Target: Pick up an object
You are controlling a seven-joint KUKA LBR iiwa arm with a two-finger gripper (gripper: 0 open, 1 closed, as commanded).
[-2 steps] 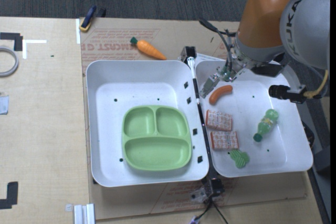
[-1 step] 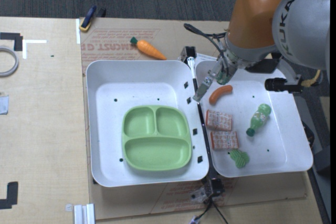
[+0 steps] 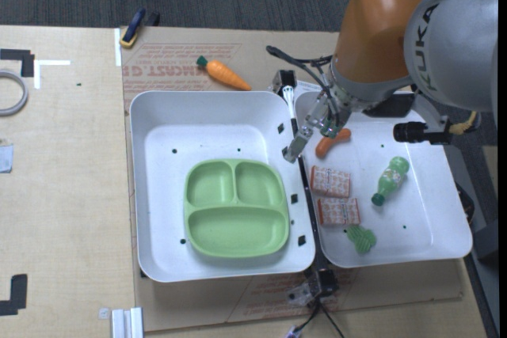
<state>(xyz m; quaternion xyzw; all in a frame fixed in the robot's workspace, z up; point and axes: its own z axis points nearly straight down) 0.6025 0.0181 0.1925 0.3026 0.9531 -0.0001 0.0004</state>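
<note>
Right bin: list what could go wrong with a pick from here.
1. The tool hangs at the right bin's left wall, beside the small orange carrot; descending, it may strike the rim.
2. The two red-patterned packets lie close together, so a grasp may catch both.
3. The green bottle lies on its side and may roll.

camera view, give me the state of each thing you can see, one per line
green divided plate: flat in the left bin
carrot: on the cardboard behind the bins
small orange piece: in the right bin, beside the gripper
green bottle: on its side
two red-patterned packets: flat, one in front of the other
small green item: near the right bin's front wall
</note>
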